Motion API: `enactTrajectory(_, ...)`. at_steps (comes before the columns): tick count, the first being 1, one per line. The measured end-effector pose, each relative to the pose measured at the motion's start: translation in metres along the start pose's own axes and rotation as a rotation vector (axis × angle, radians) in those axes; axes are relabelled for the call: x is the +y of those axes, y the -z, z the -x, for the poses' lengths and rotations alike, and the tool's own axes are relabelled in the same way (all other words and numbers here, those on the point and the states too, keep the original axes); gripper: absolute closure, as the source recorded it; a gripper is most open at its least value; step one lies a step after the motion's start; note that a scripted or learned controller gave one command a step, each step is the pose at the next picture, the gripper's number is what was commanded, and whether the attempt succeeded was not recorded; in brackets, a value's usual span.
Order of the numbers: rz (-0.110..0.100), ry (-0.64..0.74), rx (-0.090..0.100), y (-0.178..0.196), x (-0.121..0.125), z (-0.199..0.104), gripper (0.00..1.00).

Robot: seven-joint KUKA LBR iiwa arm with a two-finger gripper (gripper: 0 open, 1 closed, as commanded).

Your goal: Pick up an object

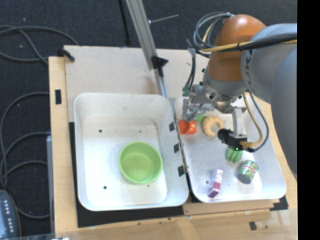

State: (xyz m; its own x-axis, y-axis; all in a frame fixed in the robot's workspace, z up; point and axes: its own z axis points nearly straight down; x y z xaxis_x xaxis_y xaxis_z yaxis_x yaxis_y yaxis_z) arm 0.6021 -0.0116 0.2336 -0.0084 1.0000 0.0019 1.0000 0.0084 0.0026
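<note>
The gripper is seen low over the right bin, just above the orange object; its opening cannot be told, being hidden by the wrist.

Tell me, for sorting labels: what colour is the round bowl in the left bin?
Light green bowl, clearest in the camera view.

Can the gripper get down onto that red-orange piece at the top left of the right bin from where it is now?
Probably yes. The gripper hangs just above the red-orange piece, with nothing between them. The bin wall on its left and the tan ring on its right stand close, so finger room looks tight.
</note>
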Motion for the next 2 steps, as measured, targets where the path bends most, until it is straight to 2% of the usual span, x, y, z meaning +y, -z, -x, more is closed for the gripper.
enactTrajectory(1,0.0,0.0,0.0,0.008,0.01,-0.051,1.0)
enactTrajectory(2,-0.001,0.0,0.0,0.017,0.006,-0.1,1.0)
